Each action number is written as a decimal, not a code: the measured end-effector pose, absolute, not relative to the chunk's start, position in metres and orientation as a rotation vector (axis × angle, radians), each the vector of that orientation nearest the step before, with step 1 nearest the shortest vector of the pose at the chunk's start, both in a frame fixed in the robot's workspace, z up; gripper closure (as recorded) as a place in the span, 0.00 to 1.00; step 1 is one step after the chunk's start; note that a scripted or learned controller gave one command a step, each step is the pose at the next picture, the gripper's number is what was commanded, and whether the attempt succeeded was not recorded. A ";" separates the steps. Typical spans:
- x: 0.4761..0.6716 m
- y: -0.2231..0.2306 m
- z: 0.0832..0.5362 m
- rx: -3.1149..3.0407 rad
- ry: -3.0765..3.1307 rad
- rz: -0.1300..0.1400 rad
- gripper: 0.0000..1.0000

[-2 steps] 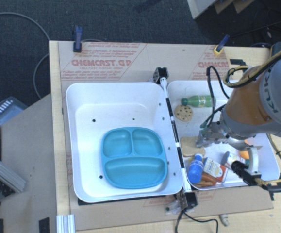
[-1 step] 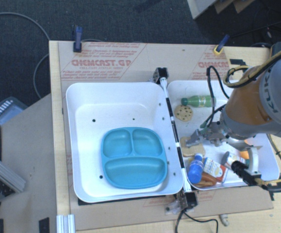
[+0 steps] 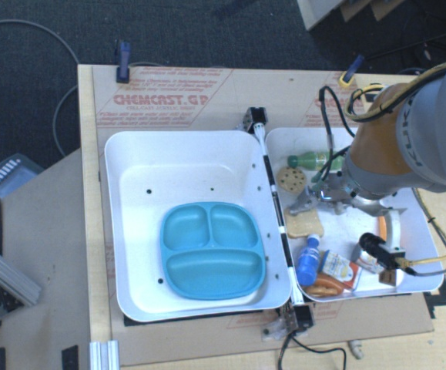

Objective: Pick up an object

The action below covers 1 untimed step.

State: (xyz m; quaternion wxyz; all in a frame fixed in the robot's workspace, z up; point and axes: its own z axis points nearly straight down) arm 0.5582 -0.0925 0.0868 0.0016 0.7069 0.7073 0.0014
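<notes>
Camera view gives you, from the left, the left bin [image 3: 130, 160], a shallow smooth white plastic tub with rounded corners, and in it a glossy blue divided plate [image 3: 212, 250], rounded and moulded into three compartments, lying flat toward the near side. Both bins sit on a pale board printed with red lettering. Past the black clips where the rims meet, you reach the right bin [image 3: 300, 139]. At its far end a green bottle [image 3: 310, 160] lies on its side, and just nearer it a round, speckled tan cookie [image 3: 290, 179]. Below that is a beige bread-shaped piece [image 3: 306, 223], then a blue bottle with a white cap [image 3: 309, 257], a small printed packet [image 3: 337, 267] and an orange-red item [image 3: 326, 287] at the near wall. The gripper [image 3: 309, 199] hangs between cookie and bread piece, just beside both. Its metal tips blur together, so you cannot tell its state, nor whether it touches anything. The grey arm [image 3: 407, 141] hides the bin's right part; objects there are hard to identify.
</notes>
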 end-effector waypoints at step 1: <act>0.562 -0.095 0.086 2.219 2.223 0.005 0.00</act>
